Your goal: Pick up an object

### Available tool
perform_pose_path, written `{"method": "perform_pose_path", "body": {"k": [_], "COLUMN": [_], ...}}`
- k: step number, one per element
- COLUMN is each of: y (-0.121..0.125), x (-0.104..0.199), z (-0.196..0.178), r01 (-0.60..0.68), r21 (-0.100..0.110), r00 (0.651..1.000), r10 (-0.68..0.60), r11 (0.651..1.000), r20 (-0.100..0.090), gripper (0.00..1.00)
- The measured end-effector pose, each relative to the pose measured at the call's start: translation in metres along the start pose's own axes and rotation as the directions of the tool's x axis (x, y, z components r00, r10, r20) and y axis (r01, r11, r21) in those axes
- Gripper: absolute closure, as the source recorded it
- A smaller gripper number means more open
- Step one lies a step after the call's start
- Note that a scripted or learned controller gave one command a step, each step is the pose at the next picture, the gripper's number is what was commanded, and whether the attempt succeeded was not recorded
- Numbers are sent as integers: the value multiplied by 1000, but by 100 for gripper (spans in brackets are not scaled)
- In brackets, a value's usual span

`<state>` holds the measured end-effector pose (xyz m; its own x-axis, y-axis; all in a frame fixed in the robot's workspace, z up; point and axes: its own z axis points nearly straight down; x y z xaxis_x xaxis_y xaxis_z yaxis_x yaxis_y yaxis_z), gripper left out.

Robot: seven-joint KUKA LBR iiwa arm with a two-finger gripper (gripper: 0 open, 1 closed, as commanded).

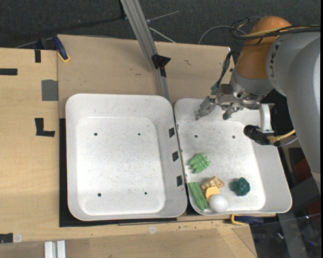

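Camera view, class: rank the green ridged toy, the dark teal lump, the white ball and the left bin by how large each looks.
1. left bin, by far the largest.
2. green ridged toy.
3. dark teal lump and white ball: they look about alike, so I won't rank them.

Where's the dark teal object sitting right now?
The dark teal object lies in the right bin, near its front right corner, just right of the white ball and well below the gripper.

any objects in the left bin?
No: the left bin shows bare white floor; the green toy and the rest lie in the right bin.
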<state>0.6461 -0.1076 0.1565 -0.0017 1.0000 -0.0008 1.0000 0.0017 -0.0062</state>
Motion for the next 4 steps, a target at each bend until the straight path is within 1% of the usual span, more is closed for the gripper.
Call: {"method": "perform_pose_path", "body": {"k": [1, 2, 3, 4], "y": [3, 3, 3, 4], "x": [-7, -6, -5, -8], "z": [49, 69, 58, -5], "r01": [-1, 0, 2, 0], "r21": [1, -2, -3, -12], "r00": [1000, 1000, 1000, 1000], "r10": [1, 0, -2, 0], "r11": [1000, 1000, 1000, 1000], "r20": [0, 0, 0, 0], "gripper": [0, 0, 100, 100]}}
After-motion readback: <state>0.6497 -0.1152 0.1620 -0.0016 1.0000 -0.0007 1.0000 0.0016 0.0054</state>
